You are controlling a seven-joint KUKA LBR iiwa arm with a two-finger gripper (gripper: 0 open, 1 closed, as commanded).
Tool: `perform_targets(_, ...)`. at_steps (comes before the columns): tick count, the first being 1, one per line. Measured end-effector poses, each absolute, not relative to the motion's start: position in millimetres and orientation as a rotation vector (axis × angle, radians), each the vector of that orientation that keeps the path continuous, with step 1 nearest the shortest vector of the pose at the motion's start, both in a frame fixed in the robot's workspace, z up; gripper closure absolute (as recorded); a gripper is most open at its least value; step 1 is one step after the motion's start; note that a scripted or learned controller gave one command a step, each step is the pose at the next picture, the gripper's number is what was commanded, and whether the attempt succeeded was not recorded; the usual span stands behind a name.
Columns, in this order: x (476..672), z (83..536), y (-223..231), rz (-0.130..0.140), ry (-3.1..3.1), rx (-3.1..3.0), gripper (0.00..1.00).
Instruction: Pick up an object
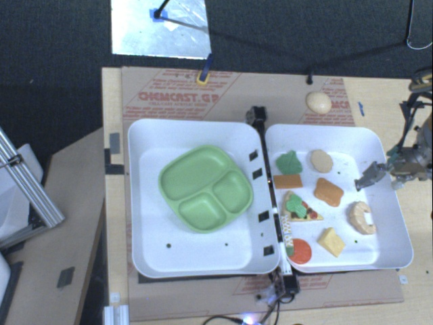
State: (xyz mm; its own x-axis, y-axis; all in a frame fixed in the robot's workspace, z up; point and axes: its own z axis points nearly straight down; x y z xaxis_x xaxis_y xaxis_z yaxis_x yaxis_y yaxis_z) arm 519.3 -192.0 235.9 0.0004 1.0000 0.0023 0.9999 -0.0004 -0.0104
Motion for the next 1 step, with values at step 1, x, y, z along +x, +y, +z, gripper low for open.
perform_targets(1,521.9,242.4,-191.5,-0.001,-2.226,-2.219,0.00)
